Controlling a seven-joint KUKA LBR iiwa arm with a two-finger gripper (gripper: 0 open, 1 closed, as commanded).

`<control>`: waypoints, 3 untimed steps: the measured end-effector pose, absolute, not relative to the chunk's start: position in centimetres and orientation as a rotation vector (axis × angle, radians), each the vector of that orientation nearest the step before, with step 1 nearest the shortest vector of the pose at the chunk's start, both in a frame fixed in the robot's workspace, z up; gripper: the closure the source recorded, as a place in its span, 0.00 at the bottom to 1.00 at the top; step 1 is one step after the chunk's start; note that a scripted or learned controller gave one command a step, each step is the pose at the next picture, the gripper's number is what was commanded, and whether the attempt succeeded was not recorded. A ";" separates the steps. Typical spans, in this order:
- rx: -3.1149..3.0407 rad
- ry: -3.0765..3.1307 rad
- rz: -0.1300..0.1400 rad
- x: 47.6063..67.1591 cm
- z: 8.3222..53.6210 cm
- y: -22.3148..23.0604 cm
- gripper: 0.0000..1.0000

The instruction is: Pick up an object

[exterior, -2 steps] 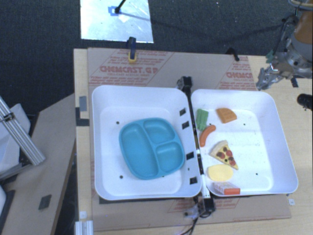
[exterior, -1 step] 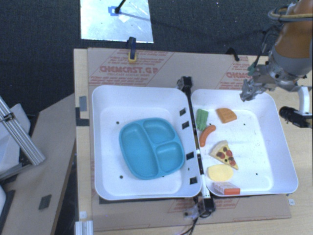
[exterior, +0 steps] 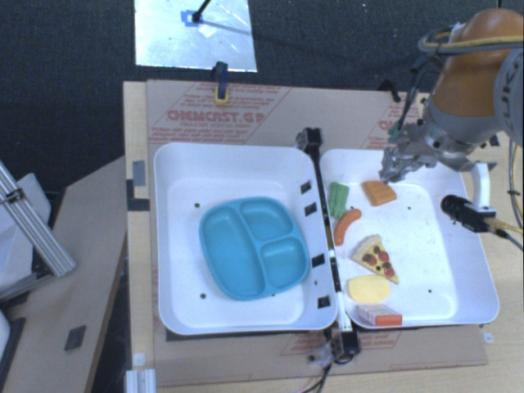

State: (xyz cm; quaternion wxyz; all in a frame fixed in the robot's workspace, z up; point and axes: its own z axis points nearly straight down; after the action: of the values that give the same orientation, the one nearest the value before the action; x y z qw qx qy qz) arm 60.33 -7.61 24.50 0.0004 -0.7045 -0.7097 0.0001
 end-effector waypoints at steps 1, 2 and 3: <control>-2.210 -2.230 -0.001 56.9 24.0 -2.6 1.00; -2.211 -2.230 -0.001 55.3 24.3 2.3 1.00; -2.211 -2.229 0.000 53.1 22.9 6.1 1.00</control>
State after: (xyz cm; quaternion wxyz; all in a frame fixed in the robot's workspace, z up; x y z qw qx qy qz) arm 53.11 6.13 22.90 0.0012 -0.7041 -0.7101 -0.0001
